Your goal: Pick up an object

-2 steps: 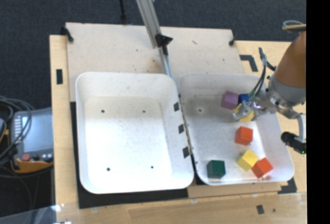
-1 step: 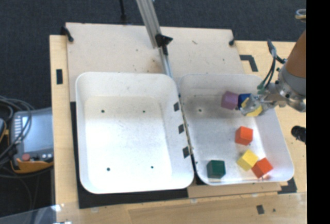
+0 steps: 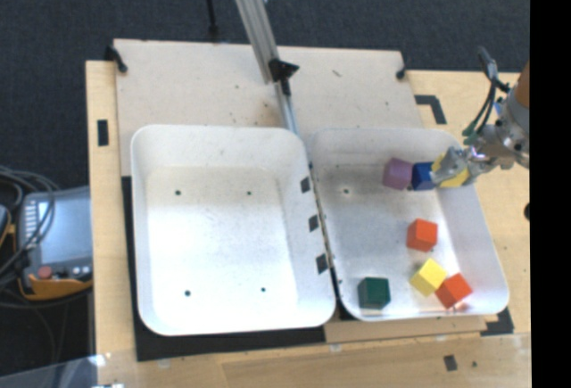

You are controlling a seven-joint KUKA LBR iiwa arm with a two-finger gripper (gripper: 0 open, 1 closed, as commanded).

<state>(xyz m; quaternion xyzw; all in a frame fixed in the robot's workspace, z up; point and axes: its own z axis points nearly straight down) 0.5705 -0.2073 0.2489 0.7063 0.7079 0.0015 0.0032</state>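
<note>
The gripper (image 3: pixel 449 170), at the right bin's (image 3: pixel 486 239) back right corner, appears pinched on a blue cube (image 3: pixel 422 177) beside a purple cube (image 3: pixel 398 173), so the grasp seems made and a straight lift, keeping the pinch, comes next.

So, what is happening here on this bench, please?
A robot arm reaches in from the right, and its hand is low at the far edge of the right bin, close to a blue block and a purple block. Two orange blocks, a yellow block and a green block lie nearer the front.
</note>
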